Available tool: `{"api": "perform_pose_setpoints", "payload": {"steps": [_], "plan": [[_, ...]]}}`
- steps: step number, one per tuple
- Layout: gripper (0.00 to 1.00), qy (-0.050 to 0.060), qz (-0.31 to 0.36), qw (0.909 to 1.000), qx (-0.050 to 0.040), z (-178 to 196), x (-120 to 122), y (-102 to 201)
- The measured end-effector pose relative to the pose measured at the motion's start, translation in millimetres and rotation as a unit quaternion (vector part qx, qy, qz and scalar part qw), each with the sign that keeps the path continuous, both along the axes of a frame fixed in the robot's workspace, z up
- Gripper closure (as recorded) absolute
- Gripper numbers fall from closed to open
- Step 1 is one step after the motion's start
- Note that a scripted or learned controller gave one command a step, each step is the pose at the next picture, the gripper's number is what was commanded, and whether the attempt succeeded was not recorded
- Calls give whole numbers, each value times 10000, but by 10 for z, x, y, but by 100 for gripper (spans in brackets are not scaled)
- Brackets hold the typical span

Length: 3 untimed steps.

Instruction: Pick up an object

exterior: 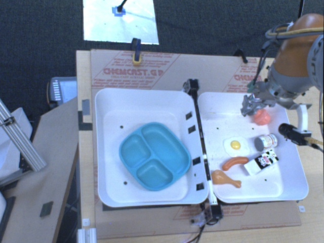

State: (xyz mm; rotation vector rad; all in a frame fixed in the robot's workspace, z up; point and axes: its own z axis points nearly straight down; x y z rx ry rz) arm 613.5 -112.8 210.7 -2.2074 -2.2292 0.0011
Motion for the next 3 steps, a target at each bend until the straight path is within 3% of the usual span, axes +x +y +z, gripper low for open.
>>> {"api": "perform_pose_setpoints", "payload": {"steps": [3], "plan": [[100, 0, 8, 10000, -4, 154, 121, 1559]]}}
